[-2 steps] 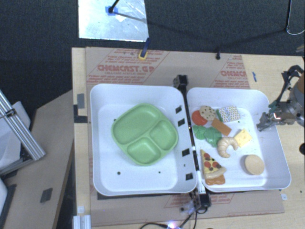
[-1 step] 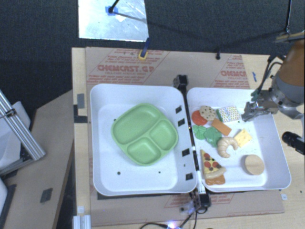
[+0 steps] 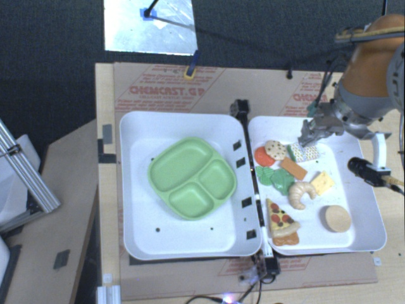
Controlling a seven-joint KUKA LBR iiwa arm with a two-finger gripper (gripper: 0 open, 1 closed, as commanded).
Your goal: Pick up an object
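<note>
The green tray [image 3: 192, 178] lies alone in the left bin [image 3: 136, 233], likely a drop spot. Right of it, in the right bin [image 3: 370, 233], toy foods cluster: cookie [image 3: 274, 149], pizza [image 3: 281, 221], croissant [image 3: 301, 193], cheese [image 3: 322, 183]. The hand [image 3: 310, 135] hangs over the packet [image 3: 304, 153], just right of the cookie; whether open or closed, one cannot tell.

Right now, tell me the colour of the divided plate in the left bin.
Light green divided plate, seen in the camera view.
</note>
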